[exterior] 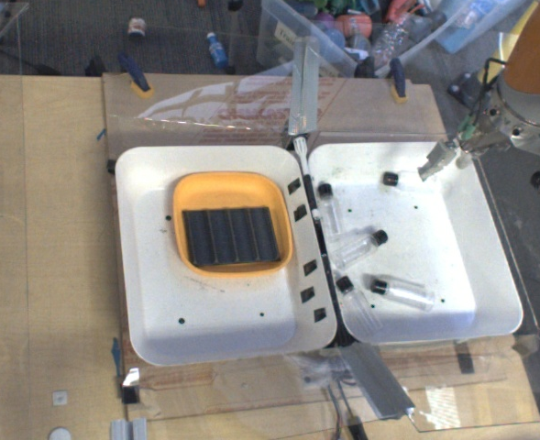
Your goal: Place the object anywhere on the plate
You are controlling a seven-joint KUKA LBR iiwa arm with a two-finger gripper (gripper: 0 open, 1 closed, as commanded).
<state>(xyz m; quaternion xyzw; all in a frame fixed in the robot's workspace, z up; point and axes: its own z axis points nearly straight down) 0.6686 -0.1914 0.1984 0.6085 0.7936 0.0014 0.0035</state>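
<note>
On the wooden bench (40, 246), two shallow white bins sit side by side, touching along a middle seam. The left bin (150, 319) carries an orange plate (182, 200) with rounded corners near its centre, and a dark ribbed rectangular block (231, 236) lies flat inside that plate. The right bin (471, 282) holds several small clear plastic vials with black caps. One vial (400, 291) lies on its side near the bin's front edge, cap toward the seam. A second vial (357, 245) lies tilted near the bin's middle, cap toward the right. A third vial (328, 207) lies close to the seam, cap toward the back edge. A loose black cap (391, 179) rests near the back edge. The grey arm with its orange band (533, 58) enters at the back right corner, and its gripper (435, 165) hangs over the right bin's back right area, just beside the loose cap. Whether the claw is wide or narrow, I cannot tell.
</note>
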